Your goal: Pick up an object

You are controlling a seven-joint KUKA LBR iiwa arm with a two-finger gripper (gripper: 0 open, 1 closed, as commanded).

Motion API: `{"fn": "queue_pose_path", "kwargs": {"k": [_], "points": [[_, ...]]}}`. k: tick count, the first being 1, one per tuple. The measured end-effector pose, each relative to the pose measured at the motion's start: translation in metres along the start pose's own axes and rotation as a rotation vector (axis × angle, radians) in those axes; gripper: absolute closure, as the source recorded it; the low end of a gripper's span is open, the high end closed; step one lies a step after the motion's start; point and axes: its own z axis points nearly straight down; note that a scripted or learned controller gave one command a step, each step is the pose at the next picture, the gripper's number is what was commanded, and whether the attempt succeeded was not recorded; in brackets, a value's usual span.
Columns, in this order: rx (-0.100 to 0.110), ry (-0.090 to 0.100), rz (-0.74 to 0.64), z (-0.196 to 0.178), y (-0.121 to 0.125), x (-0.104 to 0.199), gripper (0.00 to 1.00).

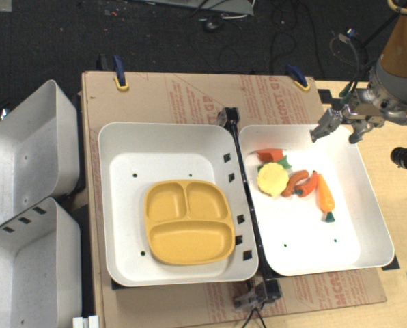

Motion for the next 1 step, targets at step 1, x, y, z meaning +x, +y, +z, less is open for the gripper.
{"fn": "queue_pose_path", "kwargs": {"k": [1], "points": [[0.006, 0.001, 0.001, 0.0642, -0.0024, 0.0026, 0.00]]}}
